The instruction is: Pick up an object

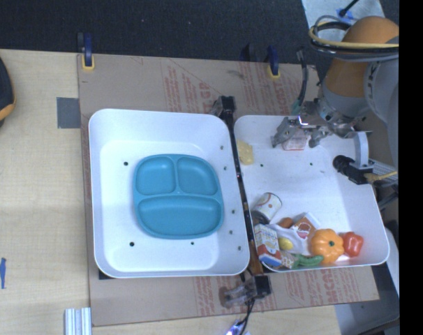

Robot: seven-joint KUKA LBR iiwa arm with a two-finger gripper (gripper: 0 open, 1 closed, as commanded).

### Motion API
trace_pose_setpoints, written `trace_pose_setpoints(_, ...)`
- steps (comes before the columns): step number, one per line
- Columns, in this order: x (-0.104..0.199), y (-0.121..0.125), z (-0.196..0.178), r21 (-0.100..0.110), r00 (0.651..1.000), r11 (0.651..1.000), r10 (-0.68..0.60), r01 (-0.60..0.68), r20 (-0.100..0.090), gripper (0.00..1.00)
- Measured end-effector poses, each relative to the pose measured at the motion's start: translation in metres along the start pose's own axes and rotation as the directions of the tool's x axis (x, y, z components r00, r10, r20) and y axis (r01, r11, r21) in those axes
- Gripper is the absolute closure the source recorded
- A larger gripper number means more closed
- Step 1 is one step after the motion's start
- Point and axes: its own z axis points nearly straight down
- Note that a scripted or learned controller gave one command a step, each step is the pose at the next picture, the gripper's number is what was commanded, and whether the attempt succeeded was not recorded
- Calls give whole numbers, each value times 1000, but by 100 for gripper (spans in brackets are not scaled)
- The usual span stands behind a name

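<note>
toy pile lies well apart from gripper.

Seeing grey rounded metal arm with broad orange band above wrist. Noting black cable looping in ring around arm's upper part, yellowish trim running beneath loop. Reading small two-finger gripper of bare grey metal, angular brackets, bright glints on edges. Spotting thin dark cable hanging down beside wrist. Catching pale grey strap-like piece and black knob on arm's lower side.
</note>
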Motion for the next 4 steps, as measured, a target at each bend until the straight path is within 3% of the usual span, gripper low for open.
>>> trace_pose_setpoints(1,0,-1,46,2,1000,1000,0,0,1,0)
trace_pose_setpoints(3,38,0,43,1,1000,1000,0,0,3,0)
trace_pose_setpoints(4,10,1,20,-6,1000,1000,5,-5,2,0)
